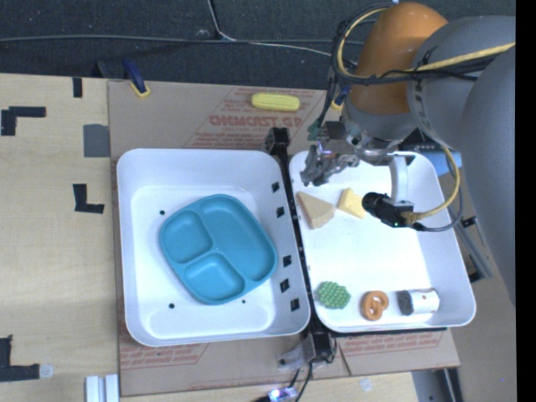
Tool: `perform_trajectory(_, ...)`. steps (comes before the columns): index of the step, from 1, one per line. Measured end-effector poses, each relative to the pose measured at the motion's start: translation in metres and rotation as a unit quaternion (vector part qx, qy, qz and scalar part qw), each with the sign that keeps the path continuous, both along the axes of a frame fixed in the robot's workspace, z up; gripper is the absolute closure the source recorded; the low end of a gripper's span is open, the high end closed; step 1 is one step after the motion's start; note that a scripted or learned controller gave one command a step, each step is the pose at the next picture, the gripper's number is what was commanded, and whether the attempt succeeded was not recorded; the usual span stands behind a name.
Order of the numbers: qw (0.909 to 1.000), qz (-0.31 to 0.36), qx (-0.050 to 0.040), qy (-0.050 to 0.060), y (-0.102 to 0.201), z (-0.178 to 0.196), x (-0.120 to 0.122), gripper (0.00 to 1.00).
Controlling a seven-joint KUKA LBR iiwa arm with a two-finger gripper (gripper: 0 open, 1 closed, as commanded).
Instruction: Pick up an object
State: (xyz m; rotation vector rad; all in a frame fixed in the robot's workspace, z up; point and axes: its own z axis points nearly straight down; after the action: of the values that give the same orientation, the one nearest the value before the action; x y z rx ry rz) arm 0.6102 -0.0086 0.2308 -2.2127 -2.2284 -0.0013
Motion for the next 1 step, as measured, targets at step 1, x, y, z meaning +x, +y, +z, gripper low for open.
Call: perform_trajectory(1, 1.0, 0.0, 0.0, 0.0, 0.0617, 0.0015, 0.002, 1.0)
